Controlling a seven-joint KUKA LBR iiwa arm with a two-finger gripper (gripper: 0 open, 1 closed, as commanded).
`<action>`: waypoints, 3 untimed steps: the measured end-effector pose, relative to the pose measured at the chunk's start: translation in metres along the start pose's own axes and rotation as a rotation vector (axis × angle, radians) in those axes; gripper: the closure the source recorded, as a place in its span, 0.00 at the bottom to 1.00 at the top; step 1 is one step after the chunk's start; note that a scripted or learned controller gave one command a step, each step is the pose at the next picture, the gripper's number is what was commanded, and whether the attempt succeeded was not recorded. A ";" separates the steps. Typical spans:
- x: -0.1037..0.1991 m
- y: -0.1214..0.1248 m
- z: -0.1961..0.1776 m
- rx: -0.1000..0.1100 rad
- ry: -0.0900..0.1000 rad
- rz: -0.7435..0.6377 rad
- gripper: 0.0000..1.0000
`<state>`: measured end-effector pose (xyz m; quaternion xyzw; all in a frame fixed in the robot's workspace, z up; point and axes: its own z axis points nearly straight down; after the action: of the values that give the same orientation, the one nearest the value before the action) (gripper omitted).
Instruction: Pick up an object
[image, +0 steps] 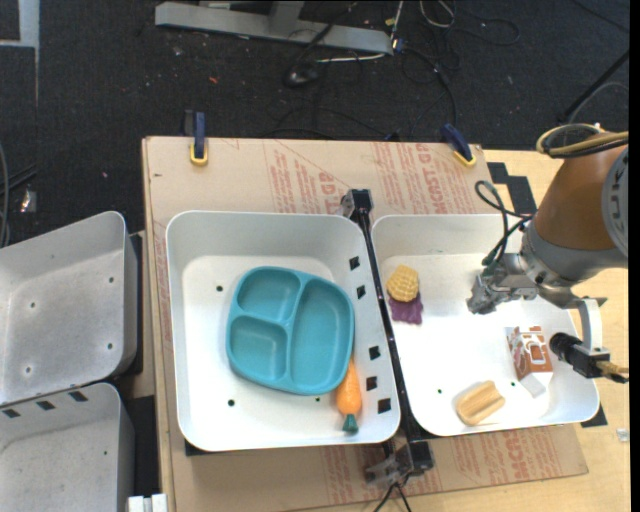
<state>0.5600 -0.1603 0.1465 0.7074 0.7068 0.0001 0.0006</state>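
In the right bin (440, 235) lie a yellow corn cob (403, 283) on a purple piece (407, 308) at the left, a tan bread roll (479, 403) near the front, and a small brown and white carton (529, 352) at the right. My gripper (488, 297) hangs over the bin's middle right, above bare floor, between the corn and the carton. Nothing shows in its grasp. The grey arm with its orange band (585, 195) rises behind it to the right.
The left bin (195, 300) holds a teal divided plate (291, 329) and an orange carrot (348, 396) against its front right wall. A black divider (378, 320) runs between the bins. White panels (60, 300) lie off the bench at the left.
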 end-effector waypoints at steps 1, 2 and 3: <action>-0.005 0.007 -0.061 -0.006 -0.002 -0.003 1.00; 0.003 0.003 -0.120 -0.006 -0.001 -0.004 1.00; 0.003 0.005 -0.154 -0.004 -0.001 -0.004 1.00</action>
<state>0.5645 -0.1576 0.3010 0.7060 0.7082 0.0011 0.0025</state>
